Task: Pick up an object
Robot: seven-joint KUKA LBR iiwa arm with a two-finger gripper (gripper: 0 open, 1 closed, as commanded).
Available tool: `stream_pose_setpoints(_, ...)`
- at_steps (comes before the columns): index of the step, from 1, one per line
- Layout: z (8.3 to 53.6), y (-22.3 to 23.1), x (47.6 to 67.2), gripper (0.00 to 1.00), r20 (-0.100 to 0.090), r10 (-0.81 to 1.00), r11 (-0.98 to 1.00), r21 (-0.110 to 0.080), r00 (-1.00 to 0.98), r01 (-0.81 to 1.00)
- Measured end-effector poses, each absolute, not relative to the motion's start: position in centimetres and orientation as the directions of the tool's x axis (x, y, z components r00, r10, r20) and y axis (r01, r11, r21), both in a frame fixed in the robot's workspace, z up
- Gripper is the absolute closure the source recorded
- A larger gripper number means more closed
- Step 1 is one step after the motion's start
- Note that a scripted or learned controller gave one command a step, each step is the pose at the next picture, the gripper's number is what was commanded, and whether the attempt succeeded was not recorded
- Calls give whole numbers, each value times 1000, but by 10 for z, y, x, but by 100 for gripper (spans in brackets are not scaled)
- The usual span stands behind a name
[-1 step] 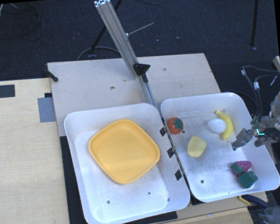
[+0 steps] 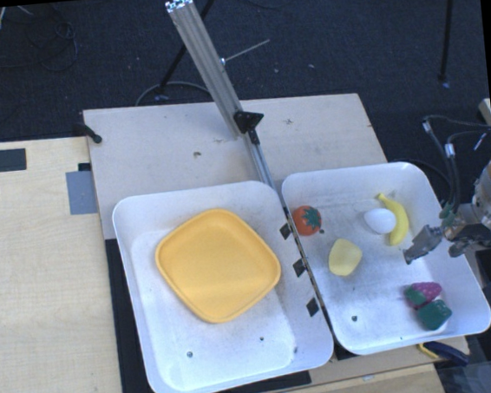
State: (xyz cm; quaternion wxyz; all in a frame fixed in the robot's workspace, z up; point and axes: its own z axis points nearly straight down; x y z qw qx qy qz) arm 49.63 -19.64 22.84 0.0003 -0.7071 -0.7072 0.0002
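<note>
Hovering at right bin (image 2: pixel 364 331) edge, hand (image 2: pixel 433 241) state unclear, crowding banana (image 2: pixel 395 216) and egg (image 2: pixel 379 220); tomato (image 2: pixel 307 220), lemon (image 2: pixel 345 257), purple-green pieces (image 2: pixel 427 303) lying nearby.

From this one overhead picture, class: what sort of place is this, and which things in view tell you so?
Probably a robot lab bench set up for grasping practice. Two white bins sit side by side, one holding toy food such as a banana and a tomato, with a robot hand reaching in and cables on the dark floor.
</note>
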Motion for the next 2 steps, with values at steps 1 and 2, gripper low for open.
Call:
stream_pose_setpoints(1, 174, -201, 504, 0, 1, 1000, 0, -5, 0, 1000)
stream_pose_setpoints(2, 112, -202, 504, 0, 2, 1000, 1, -5, -1, 1000)
